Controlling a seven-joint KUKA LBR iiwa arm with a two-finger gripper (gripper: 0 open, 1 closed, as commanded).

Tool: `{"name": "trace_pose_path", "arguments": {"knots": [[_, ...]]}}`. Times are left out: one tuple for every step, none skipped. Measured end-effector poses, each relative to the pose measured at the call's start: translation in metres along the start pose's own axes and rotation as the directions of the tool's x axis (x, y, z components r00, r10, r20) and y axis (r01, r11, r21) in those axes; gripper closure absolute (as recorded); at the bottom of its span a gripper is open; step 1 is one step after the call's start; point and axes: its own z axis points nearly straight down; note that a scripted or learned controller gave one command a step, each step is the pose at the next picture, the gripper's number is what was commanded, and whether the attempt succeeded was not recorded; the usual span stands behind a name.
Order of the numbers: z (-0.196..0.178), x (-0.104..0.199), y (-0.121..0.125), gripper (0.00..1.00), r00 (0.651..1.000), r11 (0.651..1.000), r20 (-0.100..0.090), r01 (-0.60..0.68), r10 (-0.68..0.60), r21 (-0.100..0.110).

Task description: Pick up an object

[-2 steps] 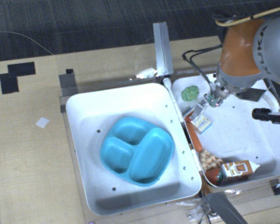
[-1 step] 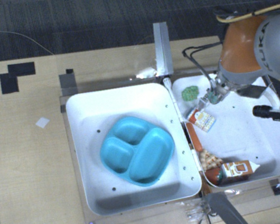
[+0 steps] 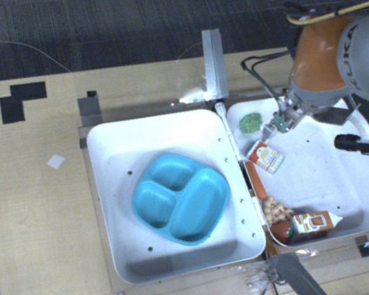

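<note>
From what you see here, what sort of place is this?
Probably a robotics lab test bench, not a home: a wooden bench bearing two white bins, a grey arm's gripper over toy food such as a small carton, and loose cables.

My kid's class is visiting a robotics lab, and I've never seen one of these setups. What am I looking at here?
You are looking down from a camera fixed above a bench. The grey and orange shape at right is a robot arm; its small hand hangs over the right bin. I cannot tell whether the hand holds anything. The right bin holds a green ball-like item, a small orange and white carton, a brown carton and some pale pieces. The left bin holds a blue divided tray.
</note>
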Motion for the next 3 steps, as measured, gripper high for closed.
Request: {"name": "trace_pose_path", "arguments": {"knots": [[0.0,0.0,0.0,0.0,1.0,1.0,0.0,0.0,0.0,0.0],[0.034,0.011,-0.028,0.0,0.994,0.994,-0.016,0.105,-0.105,0.028],[0.039,-0.012,0.016,0.0,0.999,0.998,-0.017,-0.048,0.049,0.034]]}}
